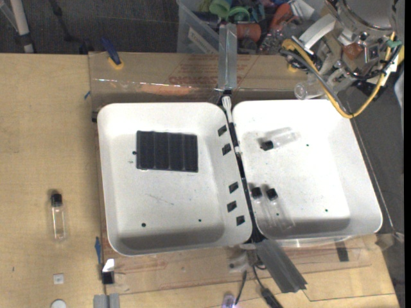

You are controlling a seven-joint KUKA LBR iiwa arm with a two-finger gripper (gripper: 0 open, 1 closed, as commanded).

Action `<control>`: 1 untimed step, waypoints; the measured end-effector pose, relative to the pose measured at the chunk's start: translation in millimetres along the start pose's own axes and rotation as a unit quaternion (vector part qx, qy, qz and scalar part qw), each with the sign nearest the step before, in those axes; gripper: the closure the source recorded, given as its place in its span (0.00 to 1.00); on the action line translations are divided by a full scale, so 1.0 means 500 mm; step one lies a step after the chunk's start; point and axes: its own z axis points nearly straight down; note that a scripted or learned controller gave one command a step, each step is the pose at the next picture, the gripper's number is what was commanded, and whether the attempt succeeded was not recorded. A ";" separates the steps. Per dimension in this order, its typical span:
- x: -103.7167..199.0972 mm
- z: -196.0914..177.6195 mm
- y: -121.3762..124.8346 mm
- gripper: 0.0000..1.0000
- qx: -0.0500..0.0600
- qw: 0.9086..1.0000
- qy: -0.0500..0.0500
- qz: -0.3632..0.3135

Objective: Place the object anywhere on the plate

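Note:
A black ridged plate (167,151) lies flat in the left bin (119,191), toward its far left. In the right bin (347,172) lie clear vials with black caps: one vial (276,138) near the far middle and a pair of vials (264,196) against the near left wall. My gripper (319,69) hangs above the right bin's far rim at the upper right, tangled in cables and a yellow hose. A small clear rounded thing (301,90) sits just at its lower left end; whether it is held is unclear.
A divider with black clips (230,165) runs between the bins. Another vial (58,215) lies on the wooden bench left of the bins. A crate of coloured items (244,8) stands behind them.

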 end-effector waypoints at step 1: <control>-0.050 -0.105 -0.068 1.00 0.000 0.997 0.001 0.077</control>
